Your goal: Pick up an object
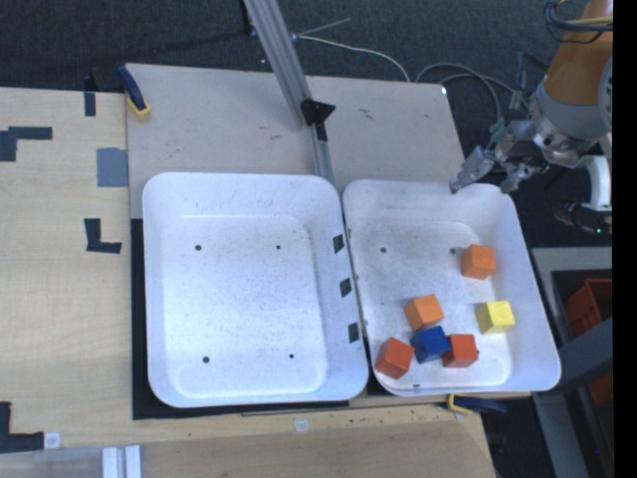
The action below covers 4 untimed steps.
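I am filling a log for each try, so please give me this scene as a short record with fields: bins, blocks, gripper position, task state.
bins: left bin and right bin, side by side
blocks in right bin: orange block apart near the far right; orange block, blue block, red block, red-orange block clustered near the front; yellow block to their right
gripper position: gripper at the right bin's far right corner
task state: no block between the fingers, none lifted yet
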Each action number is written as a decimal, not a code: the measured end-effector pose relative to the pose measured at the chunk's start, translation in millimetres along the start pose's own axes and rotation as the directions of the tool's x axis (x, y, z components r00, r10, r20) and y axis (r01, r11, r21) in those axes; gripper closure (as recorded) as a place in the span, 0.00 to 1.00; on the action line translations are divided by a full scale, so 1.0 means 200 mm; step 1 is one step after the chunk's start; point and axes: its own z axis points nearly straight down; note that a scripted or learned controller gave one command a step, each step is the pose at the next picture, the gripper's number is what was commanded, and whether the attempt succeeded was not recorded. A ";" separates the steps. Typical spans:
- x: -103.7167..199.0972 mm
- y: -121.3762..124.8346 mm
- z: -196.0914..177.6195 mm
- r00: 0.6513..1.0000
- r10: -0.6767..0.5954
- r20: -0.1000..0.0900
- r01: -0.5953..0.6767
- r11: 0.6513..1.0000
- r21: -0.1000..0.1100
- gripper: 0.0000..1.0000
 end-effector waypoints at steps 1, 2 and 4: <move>0.29 -0.18 0.64 1.000 -0.001 -0.004 0.001 1.000 0.009 0.00; 0.29 -0.66 0.69 1.000 0.004 -0.003 -0.004 1.000 0.007 0.00; 0.45 -0.86 0.69 1.000 0.000 -0.004 0.000 1.000 0.006 0.00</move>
